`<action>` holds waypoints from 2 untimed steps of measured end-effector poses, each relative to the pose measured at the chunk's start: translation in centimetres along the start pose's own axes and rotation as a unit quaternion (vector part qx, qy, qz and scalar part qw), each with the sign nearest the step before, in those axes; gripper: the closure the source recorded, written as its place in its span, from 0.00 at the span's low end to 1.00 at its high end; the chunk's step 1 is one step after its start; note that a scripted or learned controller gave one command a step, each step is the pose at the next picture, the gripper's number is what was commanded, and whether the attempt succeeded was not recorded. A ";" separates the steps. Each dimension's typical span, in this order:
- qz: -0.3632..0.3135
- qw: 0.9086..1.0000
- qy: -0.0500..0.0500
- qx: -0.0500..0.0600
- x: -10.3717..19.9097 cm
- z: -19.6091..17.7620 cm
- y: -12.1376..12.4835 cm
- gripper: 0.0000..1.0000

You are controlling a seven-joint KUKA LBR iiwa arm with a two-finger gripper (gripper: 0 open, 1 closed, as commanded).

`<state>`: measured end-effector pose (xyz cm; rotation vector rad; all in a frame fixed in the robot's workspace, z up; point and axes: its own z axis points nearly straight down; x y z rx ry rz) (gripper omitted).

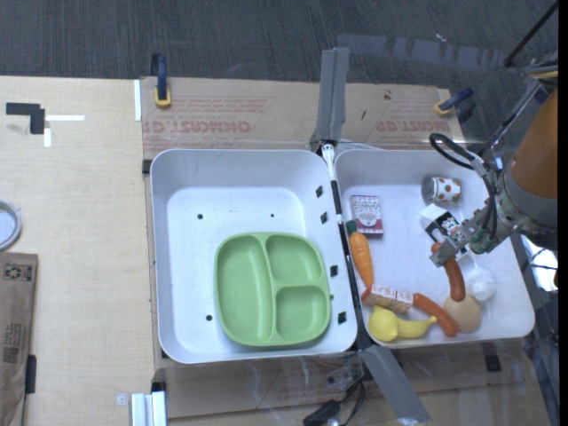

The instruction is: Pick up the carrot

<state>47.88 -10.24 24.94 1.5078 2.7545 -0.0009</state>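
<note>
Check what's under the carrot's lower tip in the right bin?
The carrot lies along the right bin's left wall; its lower tip meets a red-and-white packet. Whether anything sits beneath is covered.

Matt green plastic tray (pixel 271 289), smooth white plastic bins (pixel 173 264), brown cardboard backing (pixel 240 118), pale wood bench (pixel 71 202).

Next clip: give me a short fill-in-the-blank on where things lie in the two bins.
1. The green tray lies in the ____ bin.
2. The carrot lies along the right bin's ____ wall.
3. The small can lies on its ____.
4. The tool hovers to the ____ of the carrot.

Missing words: left; left; side; right
</note>
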 end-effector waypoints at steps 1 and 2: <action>-0.006 1.000 0.001 0.001 4.6 5.9 3.1 1.00; 0.050 0.999 0.001 0.001 11.5 5.8 7.3 1.00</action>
